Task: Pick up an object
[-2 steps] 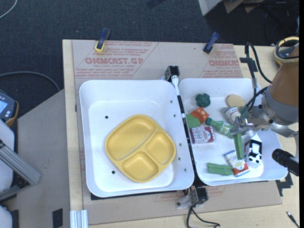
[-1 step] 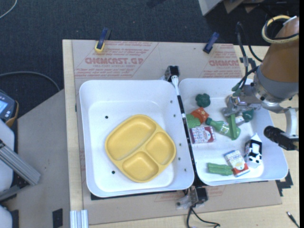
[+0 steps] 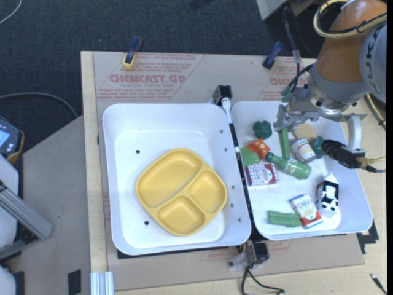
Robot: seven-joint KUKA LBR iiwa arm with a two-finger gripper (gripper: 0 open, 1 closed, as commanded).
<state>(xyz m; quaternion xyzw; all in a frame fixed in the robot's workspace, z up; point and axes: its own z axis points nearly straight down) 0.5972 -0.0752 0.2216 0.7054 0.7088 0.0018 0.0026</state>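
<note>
— Several small things lay crowded in the right bin (image 3: 355,180). The gripper (image 3: 287,125) hung over its far half, just above a green bottle (image 3: 290,166) lying on its side and a small jar (image 3: 303,149) next to it.
— Was it open or closed?
— I could not tell; the wrist covered it from above.
— What pressed in around that spot?
— A dark green lump (image 3: 263,128) sat just left of the gripper. An orange piece (image 3: 258,147) and a red-and-white packet (image 3: 261,174) lay by the bin's left wall, the packet right against the bottle's end.
— And nearer?
— A black-and-white cow toy (image 3: 329,196) lay toward the right wall, with a small printed packet (image 3: 304,206) touching it. A green stick (image 3: 282,217) lay close to the near rim.
— Any open room?
— Bare floor showed along the right wall and in the near right corner. In the left bin (image 3: 123,140) a yellow divided plate (image 3: 181,191) sat in the middle, with white floor all round it. The two bins met along one shared edge.
</note>
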